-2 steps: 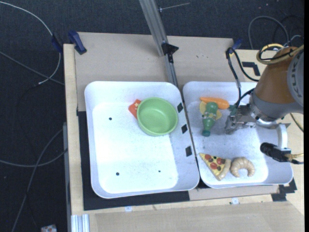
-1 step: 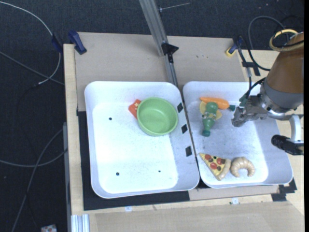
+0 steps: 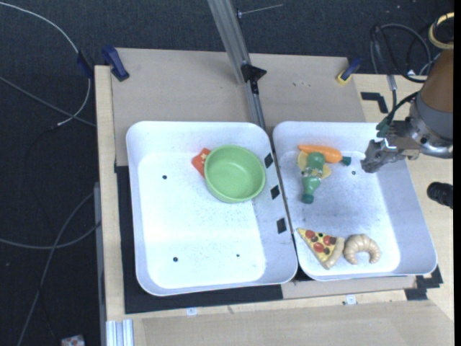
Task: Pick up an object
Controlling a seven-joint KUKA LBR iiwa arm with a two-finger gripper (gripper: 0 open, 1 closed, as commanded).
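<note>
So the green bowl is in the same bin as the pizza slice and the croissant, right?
Not quite. In the camera view, the green bowl sits in the left bin, with something orange-red tucked behind it. The pizza slice and the croissant do lie side by side, but in the right bin, at its near end.
</note>
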